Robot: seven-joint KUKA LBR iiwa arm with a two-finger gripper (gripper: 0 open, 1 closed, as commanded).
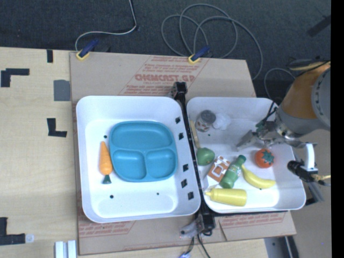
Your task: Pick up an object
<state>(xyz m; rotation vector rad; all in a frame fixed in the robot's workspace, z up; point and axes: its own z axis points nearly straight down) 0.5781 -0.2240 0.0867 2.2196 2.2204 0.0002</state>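
Observation:
The right bin (236, 107) holds several small things: a red tomato (263, 158), a yellow banana (257, 178), a green bottle (232, 172), an orange and white carton (217, 169), a green lime (205, 156), a yellow squeeze bottle (228, 196) and a small grey jar (206, 118). My gripper (256, 135) reaches in from the right and hangs low over the bin's middle right. It is just up and left of the tomato, and I see nothing held in it.
The left bin (91, 112) carries a blue divided plate (143, 150) and an orange carrot (105, 159) beside it. A black divider (185, 144) runs between the bins. Cables (209, 31) lie on the dark floor behind the bench.

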